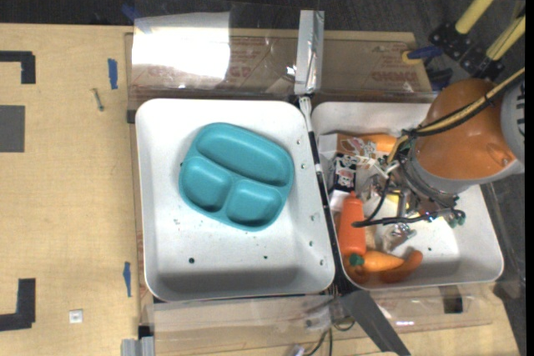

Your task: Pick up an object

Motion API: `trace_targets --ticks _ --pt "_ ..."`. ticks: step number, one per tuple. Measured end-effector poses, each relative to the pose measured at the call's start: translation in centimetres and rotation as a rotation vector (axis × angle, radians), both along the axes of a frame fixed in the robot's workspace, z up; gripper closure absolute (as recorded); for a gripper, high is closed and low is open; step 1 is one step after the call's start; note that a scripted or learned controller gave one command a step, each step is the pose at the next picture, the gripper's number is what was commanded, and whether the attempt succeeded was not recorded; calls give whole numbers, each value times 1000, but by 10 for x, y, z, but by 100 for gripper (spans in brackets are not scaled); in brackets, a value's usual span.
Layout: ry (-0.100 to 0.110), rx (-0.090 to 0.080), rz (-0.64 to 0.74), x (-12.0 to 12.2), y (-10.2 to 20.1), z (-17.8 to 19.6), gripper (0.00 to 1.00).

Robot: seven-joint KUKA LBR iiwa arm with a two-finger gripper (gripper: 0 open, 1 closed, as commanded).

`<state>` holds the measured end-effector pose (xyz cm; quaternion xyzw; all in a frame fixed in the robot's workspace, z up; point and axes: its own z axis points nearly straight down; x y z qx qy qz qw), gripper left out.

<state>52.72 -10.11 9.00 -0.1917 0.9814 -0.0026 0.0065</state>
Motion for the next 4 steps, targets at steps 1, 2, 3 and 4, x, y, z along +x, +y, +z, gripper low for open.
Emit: trace_targets --ticks 1,2,3,4 --pt "2 3 67 14 -7 0 0" --pt "-15 0 68 18 -6 13 100" --pt "-13 1 68 18 -6 12 0" --pt "2 5 -23 23 -13 -1 0"
